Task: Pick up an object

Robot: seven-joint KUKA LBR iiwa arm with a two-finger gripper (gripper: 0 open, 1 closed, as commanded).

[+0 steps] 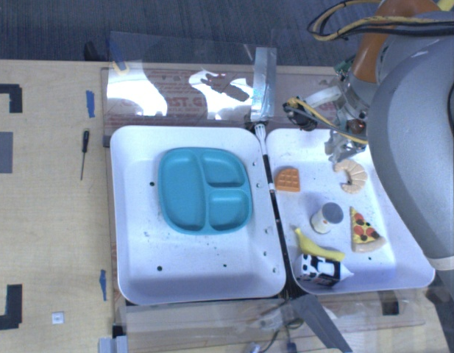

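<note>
nothing is lifted yet: the gripper, finger state unclear, hovers beside the shrimp in the right bin.

Bright overhead glare on clear panel

the left bin holds a teal divided tray, and the right bin holds a waffle, a croissant-like pastry, a small grey-and-white round piece, a pizza slice, a banana and a black-and-white carton. the gripper hangs over the right bin's far end, just above the pastry, with the grey arm filling the right side. a screwdriver lies on the tabletop left of the bins.
</note>
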